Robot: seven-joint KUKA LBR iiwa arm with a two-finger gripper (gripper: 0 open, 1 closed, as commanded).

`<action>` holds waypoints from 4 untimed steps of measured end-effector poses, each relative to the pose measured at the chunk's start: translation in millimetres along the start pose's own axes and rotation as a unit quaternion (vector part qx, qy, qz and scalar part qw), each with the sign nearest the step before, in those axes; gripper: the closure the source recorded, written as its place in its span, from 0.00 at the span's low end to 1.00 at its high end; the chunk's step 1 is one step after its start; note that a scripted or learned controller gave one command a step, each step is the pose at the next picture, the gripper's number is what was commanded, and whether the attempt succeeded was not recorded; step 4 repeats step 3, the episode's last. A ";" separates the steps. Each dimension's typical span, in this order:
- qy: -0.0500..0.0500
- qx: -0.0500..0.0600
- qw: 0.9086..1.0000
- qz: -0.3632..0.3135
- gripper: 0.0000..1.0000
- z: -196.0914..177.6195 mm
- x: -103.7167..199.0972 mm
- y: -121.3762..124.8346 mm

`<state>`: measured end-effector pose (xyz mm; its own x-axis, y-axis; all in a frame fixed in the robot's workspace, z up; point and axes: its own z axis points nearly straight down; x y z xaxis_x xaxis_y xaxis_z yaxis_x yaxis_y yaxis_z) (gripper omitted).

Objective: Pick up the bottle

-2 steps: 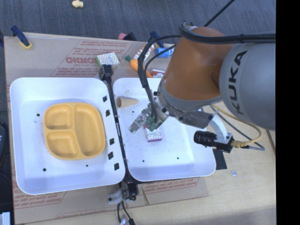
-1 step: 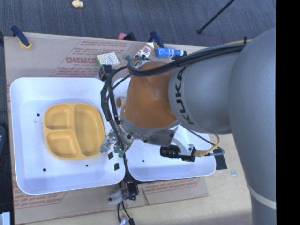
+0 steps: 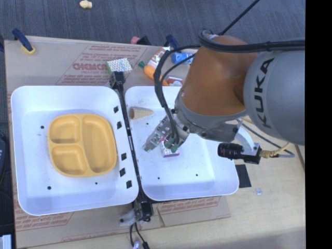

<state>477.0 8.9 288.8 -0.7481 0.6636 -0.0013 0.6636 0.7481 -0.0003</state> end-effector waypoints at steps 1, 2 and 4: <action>0.002 0.001 0.998 -0.063 1.00 97.7 32.8 35.0; 0.000 0.000 0.988 -0.158 1.00 23.6 4.7 5.5; 0.002 0.001 0.929 -0.369 1.00 97.4 32.4 34.9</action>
